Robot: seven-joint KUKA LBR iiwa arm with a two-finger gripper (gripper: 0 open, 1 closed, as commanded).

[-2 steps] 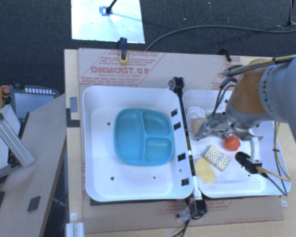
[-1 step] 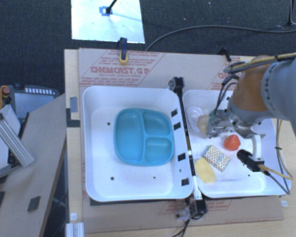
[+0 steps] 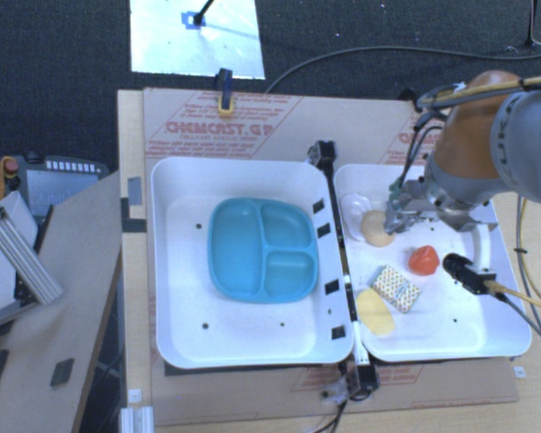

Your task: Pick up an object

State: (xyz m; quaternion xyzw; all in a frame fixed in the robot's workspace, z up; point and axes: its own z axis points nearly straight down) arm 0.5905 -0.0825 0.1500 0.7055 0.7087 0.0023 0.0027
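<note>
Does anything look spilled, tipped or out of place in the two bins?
Nothing stands out. The blue divided plate lies flat in the left bin; the red item, patterned packet and yellow piece lie loose in the right bin.

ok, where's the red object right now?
Camera view: the red object lies mid-way across the right bin, just up and right of the patterned box and right of the pale round piece.

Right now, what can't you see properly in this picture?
1. Camera view: whether the gripper touches the beige lump; too small and blurred.
2. Camera view: the right bin's far corner, hidden behind the arm.
3. Camera view: the print on the little box, too small.
</note>
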